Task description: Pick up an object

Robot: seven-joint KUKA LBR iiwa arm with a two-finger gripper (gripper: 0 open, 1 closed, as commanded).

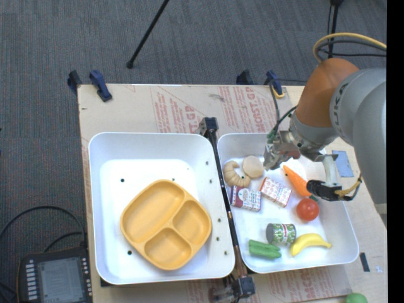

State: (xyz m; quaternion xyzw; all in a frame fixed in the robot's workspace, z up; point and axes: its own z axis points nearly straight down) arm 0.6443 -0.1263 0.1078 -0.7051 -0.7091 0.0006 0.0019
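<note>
Toward the table's near edge, a yellow divided plate is lying in the left bin. In the right bin, a banana, a can and a green vegetable are resting nearest, then a tomato, two small cartons, a carrot and a croissant. Farther back, the end effector is hovering beside a round bun; its opening cannot be judged

Orange carrot lies slanted beside the red tomato.
</note>
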